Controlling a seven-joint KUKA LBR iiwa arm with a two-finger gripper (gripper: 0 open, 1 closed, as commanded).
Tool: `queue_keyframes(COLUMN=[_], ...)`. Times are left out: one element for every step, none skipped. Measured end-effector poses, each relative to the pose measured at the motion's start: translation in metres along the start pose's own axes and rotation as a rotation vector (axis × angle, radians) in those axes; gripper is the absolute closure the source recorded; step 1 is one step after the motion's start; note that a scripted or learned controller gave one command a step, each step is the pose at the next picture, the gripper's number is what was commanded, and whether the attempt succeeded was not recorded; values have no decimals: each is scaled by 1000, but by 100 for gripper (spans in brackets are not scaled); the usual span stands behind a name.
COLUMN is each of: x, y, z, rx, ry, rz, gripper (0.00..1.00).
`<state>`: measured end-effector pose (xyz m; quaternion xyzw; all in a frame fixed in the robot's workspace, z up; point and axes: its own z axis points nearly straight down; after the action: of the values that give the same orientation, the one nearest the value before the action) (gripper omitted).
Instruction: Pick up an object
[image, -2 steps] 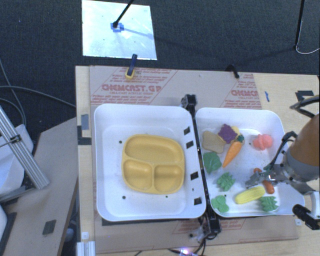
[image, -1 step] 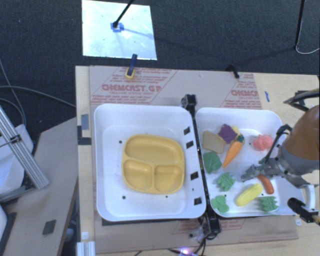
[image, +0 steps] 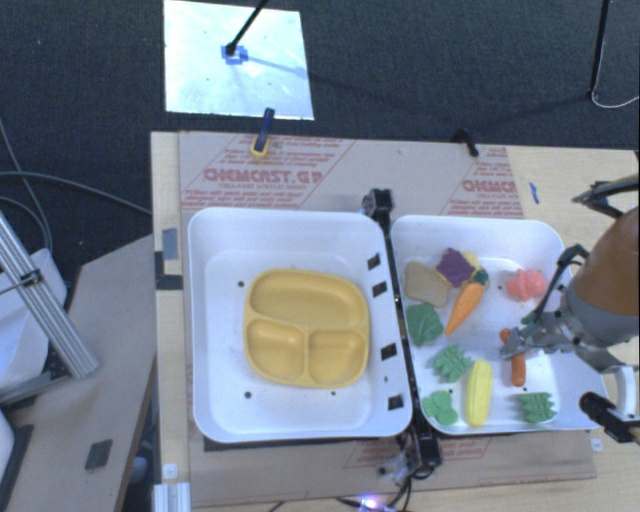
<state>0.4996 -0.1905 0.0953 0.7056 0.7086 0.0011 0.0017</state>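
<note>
While the gripper (image: 520, 345) hangs, grip unclear, the sheet (image: 262, 176) reads "CHEMCAST GP".

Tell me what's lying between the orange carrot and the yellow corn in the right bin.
In the camera view, a small green leafy piece lies between the carrot and the corn, just below the carrot's tip.

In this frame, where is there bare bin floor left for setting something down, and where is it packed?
Free: the left bin floor around the yellow tray, widest along its left wall and top edge. Crowded: the right bin, where toy foods such as the carrot and corn cluster beside the gripper.
</note>
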Motion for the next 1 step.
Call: queue_keyframes(x=[11], y=[64], z=[-92], rx=[-10], ry=[-3], rz=[-5], gripper=[100])
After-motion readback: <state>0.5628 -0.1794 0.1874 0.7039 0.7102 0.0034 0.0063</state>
